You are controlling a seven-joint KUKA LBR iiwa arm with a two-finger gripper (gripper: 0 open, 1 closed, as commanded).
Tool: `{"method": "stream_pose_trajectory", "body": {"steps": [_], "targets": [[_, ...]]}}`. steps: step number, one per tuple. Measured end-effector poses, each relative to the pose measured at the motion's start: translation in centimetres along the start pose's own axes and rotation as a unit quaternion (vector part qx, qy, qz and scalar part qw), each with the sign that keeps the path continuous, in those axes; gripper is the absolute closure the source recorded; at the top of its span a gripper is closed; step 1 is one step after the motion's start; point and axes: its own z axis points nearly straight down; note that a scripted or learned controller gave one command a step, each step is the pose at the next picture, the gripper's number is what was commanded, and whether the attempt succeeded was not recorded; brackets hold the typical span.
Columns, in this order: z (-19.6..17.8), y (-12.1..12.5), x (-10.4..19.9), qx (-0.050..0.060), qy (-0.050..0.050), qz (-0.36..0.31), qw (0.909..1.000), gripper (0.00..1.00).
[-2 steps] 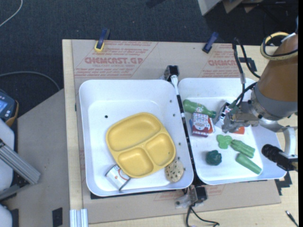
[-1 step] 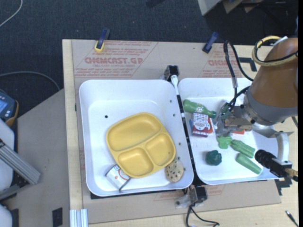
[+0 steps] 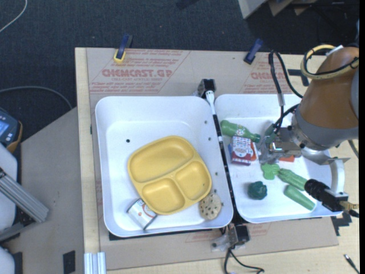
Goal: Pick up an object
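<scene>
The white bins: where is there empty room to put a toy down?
Left bin: bare floor behind the yellow plate, up to the far wall. Right bin: crowded around the hand, with green toys and a red packet.

Illumination is even, bright and overhead. The white bins left of the gripper read near overexposed, with mild glare on their walls. Shadows are soft and short. Focus is moderately sharp; fine detail appears slightly grainy.

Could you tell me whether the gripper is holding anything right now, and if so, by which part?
It cannot be told: the gripper sits low over the right bin, its tips hidden by the wrist.
</scene>
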Motion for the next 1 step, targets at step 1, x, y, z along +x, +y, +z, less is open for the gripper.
{"method": "stream_pose_trajectory", "body": {"steps": [1], "targets": [[-0.08, -1.36, 0.62, 0.0, 0.0, 0.0, 1.0, 1.0]]}}
